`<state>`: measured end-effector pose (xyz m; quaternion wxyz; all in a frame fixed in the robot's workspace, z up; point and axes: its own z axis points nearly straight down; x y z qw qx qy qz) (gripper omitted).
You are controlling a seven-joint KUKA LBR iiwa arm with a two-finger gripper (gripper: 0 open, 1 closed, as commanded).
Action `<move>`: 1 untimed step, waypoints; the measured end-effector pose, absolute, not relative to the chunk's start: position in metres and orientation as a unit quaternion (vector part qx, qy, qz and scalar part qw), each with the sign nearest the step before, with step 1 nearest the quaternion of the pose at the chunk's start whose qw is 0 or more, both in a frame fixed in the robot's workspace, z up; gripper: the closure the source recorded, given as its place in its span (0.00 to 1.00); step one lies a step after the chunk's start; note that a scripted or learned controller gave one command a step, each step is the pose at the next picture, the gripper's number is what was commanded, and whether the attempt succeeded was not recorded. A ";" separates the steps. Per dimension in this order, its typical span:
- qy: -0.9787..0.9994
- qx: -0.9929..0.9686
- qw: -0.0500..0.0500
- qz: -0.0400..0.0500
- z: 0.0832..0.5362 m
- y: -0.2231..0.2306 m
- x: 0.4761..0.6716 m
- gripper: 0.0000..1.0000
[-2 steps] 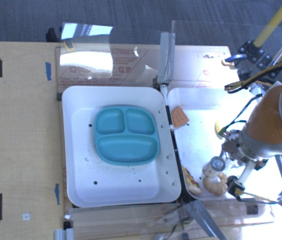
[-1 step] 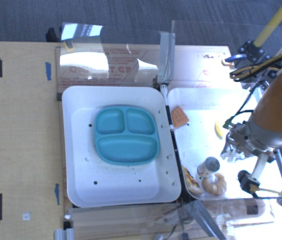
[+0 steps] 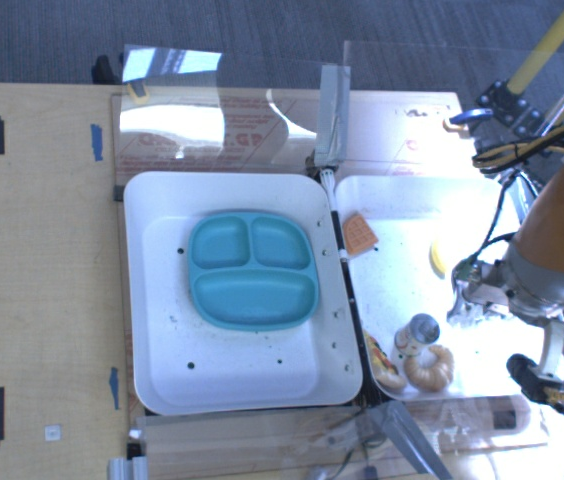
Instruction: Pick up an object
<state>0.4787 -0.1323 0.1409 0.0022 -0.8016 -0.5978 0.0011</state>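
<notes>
Candidate objects lie in the right bin (image 3: pixel 402 193), clustered toward its near-left corner: a tan croissant-shaped toy (image 3: pixel 430 366), a small grey-blue round piece (image 3: pixel 423 327) just above it and touching or nearly so, and a pale item with orange markings (image 3: pixel 383 363) against the bin's left wall. Farther up, an orange cracker-like square (image 3: pixel 359 234) rests near the divider, and a yellow object (image 3: pixel 439 257) sits partly washed out by glare mid-bin. Judgement: the croissant looks like light moulded plastic or foam, stiff enough to pinch, with a curved surface that could slip; best taken across its narrow middle, away from its neighbours. The cracker lies flat and thin, so it offers little to grip. The gripper (image 3: pixel 477 303) hangs over the right side of this bin, right of the cluster and apart from it; cannot tell whether it is parted or closed, and nothing is visibly between it. The left bin (image 3: pixel 152 268) holds a teal divided plate (image 3: pixel 253 269), well apart from the arm. Both bins sit on the wooden desk (image 3: pixel 37 268).
</notes>
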 end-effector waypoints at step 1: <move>-0.665 -0.747 0.000 0.000 0.150 -0.129 0.498 1.00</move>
